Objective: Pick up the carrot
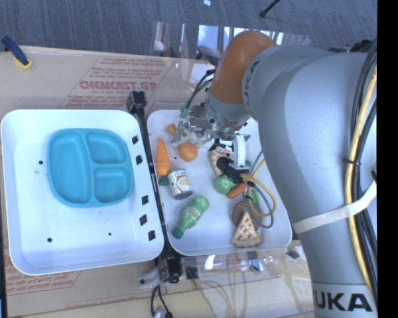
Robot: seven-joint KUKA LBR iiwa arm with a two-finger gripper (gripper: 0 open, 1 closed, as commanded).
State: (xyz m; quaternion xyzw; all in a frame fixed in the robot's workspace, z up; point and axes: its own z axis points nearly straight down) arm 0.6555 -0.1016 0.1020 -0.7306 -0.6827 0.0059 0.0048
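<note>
lying near the right bin's left wall, the carrot points to 12 o'clock. at its 1 o'clock the gripper hangs over an orange lump; whether it grips is unclear. the arm hides the bin's right side.

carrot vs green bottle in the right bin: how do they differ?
Colour: the carrot is orange; the green bottle is green with a paler label band.
Place: the carrot lies by the bin's left wall in the upper half; the green bottle sits lower, toward the bin's near edge.
Pose: the carrot runs nearly straight up the view; the green bottle lies on a diagonal.
Shared: both lie flat in the right bin.
</note>
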